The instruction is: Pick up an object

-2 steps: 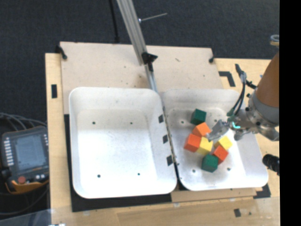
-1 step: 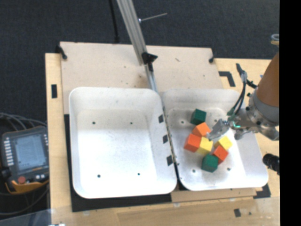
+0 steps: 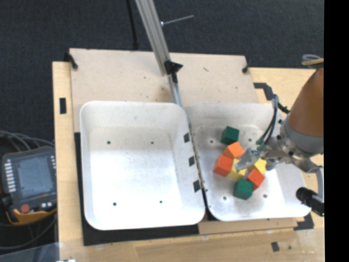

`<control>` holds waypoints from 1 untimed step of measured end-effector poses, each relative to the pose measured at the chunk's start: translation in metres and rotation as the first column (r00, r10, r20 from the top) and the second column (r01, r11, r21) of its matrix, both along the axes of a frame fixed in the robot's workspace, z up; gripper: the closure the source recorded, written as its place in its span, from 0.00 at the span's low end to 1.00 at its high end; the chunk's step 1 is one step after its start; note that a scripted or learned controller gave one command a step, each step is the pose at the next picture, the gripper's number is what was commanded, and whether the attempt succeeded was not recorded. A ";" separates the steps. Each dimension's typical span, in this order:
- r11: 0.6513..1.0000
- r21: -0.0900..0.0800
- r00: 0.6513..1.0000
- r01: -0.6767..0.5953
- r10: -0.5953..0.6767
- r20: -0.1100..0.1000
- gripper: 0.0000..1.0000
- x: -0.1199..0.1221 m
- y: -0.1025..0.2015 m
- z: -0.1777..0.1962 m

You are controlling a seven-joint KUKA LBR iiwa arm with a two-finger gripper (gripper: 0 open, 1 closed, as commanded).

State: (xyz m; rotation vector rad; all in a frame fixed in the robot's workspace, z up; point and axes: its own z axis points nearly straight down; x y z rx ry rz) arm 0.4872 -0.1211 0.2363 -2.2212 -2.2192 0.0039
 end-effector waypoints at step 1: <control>1.000 0.001 1.000 0.001 -0.001 -0.001 0.00 0.009 0.004 -0.051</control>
